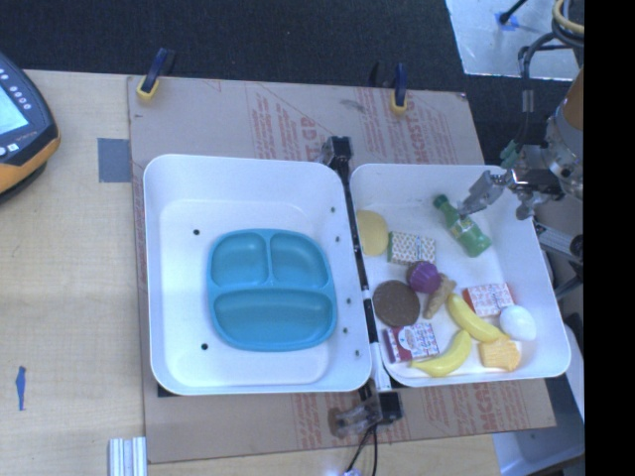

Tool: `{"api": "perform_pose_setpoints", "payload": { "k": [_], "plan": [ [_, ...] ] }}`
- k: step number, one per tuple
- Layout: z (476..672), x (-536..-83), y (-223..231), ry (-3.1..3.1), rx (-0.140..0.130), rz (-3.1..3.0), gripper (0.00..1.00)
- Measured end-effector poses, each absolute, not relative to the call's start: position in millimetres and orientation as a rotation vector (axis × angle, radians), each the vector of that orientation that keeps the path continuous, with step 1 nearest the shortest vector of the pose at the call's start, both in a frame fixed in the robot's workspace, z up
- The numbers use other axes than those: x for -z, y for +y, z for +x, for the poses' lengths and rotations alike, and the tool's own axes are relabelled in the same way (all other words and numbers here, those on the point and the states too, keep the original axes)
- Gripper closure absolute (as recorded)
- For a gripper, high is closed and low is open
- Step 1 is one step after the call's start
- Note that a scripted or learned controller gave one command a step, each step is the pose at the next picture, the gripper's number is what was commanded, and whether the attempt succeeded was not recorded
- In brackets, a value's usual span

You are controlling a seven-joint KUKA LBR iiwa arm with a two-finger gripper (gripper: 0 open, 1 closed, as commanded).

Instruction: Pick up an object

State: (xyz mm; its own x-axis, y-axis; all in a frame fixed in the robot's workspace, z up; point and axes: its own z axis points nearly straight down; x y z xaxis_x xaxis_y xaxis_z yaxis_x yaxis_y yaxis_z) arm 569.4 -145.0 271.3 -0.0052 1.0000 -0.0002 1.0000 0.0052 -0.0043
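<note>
Reaching in from the right edge of the frame, over the upper right corner of the right bin (556, 296): gripper (501, 188), grey, fingers spread apart with nothing between them, one fingertip just above and beside the green bottle (463, 225). Lying tilted in the upper middle of that bin, the bottle, dark cap toward upper left. Scattered below and left of it: a pale yellow round piece (372, 232) against the bin's left wall, a speckled cracker (412, 248) beside it, a purple onion-like piece (425, 277), a brown round cookie (397, 303), a red-and-white packet (412, 342) near the lower left corner. Curving along the lower edge, two yellow bananas (466, 333), touching or nearly so. Toward the lower right corner: another red-and-white packet (488, 297), a white egg (517, 322), an orange wedge (501, 354). Sitting in the middle of the left bin (164, 266), a blue divided plate (270, 289). Resting at the far left edge of the frame on the bench, part of an orange-and-black device (20, 117).
</note>
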Motion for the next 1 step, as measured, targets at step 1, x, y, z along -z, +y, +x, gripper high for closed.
{"api": "perform_pose_setpoints", "payload": {
  "k": [1],
  "plan": [
    [498.0, -120.4, -114.6, -2.214, -0.019, -2.201, 0.0]
  ]
}}
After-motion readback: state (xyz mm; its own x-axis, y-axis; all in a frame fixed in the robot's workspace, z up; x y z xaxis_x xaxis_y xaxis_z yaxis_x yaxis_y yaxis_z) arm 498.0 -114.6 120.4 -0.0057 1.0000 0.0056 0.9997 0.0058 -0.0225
